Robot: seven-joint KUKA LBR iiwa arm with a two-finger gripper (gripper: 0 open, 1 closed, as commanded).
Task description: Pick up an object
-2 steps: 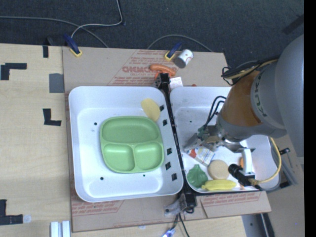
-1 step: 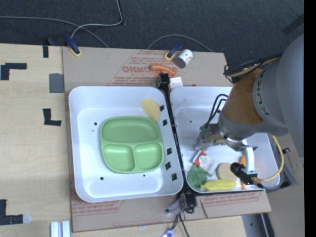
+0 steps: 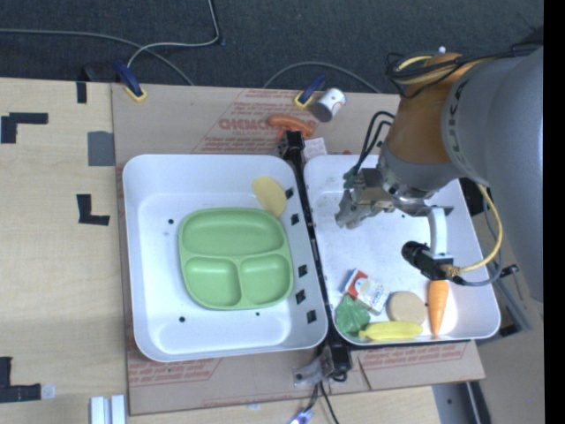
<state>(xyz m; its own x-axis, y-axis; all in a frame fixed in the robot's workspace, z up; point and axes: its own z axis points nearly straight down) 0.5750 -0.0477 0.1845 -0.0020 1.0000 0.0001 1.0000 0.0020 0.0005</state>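
My tool (image 3: 353, 208) hangs over the upper left part of the right bin (image 3: 477, 321), above bare white floor. I cannot tell from this slanted view how it is set, and I see nothing carried in it, so I judge the pick not yet done.

The candidates lie well apart from it, along the bin's near edge: a carrot (image 3: 438, 306) standing on end by the right wall, a tan disc (image 3: 406, 306) just beside it, a banana (image 3: 392, 330) against the rim, a green leafy piece (image 3: 351, 317) touching the banana's left end, and a small red-and-white packet (image 3: 363, 288) just above them. None looks lifted.

In the left bin (image 3: 146, 179) sit a green tray (image 3: 236, 258) and a yellow piece (image 3: 269, 195) near the top right corner.

What is left, as I read it, is all of it: move over one item, come down, grip and raise.
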